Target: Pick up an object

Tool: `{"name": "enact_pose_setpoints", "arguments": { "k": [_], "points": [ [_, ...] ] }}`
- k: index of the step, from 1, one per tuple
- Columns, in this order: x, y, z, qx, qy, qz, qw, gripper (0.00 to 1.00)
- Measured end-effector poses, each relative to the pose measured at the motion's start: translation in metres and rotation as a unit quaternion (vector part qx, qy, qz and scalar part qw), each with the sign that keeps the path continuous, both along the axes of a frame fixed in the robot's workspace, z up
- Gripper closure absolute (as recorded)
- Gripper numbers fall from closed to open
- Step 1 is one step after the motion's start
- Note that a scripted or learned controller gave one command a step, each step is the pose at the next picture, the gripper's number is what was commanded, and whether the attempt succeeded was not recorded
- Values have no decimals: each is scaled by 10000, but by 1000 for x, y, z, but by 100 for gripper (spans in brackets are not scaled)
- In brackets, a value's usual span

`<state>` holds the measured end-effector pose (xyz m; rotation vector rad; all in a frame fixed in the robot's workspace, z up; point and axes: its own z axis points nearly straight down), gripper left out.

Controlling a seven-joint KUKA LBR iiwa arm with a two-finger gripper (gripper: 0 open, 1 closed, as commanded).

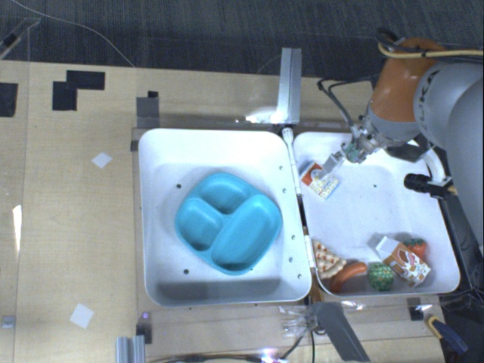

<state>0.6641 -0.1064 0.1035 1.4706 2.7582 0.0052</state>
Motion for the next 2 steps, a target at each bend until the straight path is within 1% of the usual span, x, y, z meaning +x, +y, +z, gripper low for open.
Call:
{"name": "enact_pose_setpoints", "arguments": {
  "k": [1,2],
  "points": [
    [-29,12,-3,-14,-105,520,9986,0],
    [-72,16,-4,22,-116,-598,9981,0]
  ]
}}
